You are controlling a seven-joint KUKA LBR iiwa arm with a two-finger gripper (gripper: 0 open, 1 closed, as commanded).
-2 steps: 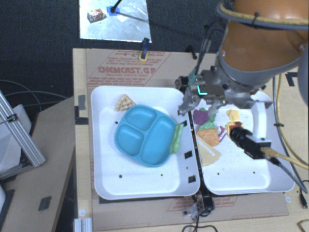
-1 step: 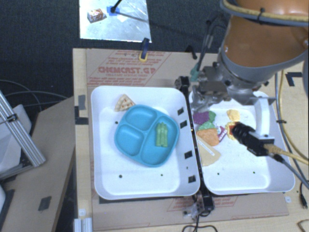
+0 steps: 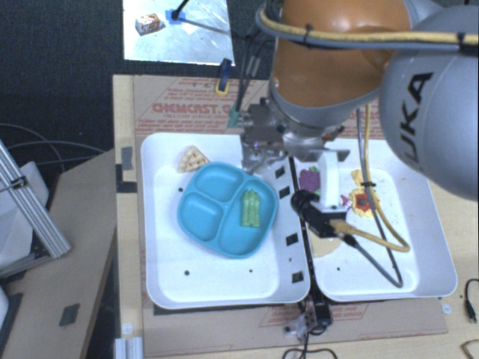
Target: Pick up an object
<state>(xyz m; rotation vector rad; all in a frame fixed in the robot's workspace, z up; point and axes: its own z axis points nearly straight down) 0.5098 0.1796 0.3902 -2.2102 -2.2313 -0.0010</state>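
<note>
A blue divided plate (image 3: 217, 215) lies in the left bin (image 3: 168, 275), with a green ridged piece (image 3: 250, 209) in its right compartment. A tan waffle-like wedge (image 3: 193, 158) rests beyond the plate at the bin's back left. My gripper (image 3: 257, 158) hangs over the plate's back right rim, close to the divider between the bins. The right bin (image 3: 419, 275) holds a purple item (image 3: 310, 178) and a small yellow and red item (image 3: 361, 200), both partly hidden by the arm.
The big orange and grey arm covers the back of the right bin. A yellow cable (image 3: 374, 238) loops over the right bin's floor. Cardboard lies under both bins, and a reflective sheet (image 3: 176, 21) lies behind them.
</note>
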